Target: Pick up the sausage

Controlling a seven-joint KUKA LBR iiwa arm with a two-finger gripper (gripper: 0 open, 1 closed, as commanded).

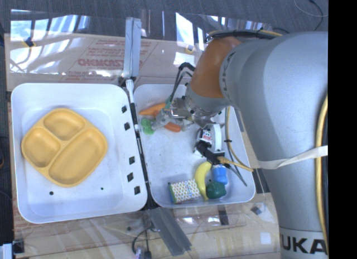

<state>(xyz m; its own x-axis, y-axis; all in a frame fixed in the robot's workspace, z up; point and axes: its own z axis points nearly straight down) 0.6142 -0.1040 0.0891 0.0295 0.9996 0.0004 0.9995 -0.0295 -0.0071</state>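
Sausage not confidently identified: a small reddish-orange piece (173, 128) lies in the right bin (167, 166), upper part, just below the jaws (174, 113), and may be it; too small and partly covered to be sure. Camera view, from above at a slant. Grey arm (279, 101) with orange band (215, 73) reaches in from the right and bends down over the upper part of the right bin. Jaws sit low among a cluster of items; whether they are open or closed cannot be told, nothing seen between them. Beside them: an orange carrot-like piece (152, 109) angled toward the bin's upper left, and a green item (147, 125) just below it, near the bin's left wall. Lower right corner of the same bin: yellow banana (202, 177), blue piece (220, 174) and dark green piece (215, 190) bunched together, touching; a small patterned box (184, 191) just to their left. Left bin (72, 205) holds a yellow divided plate (64, 146) with three compartments, lying flat toward the bin's left side. Both bins rest side by side on the table (83, 235).
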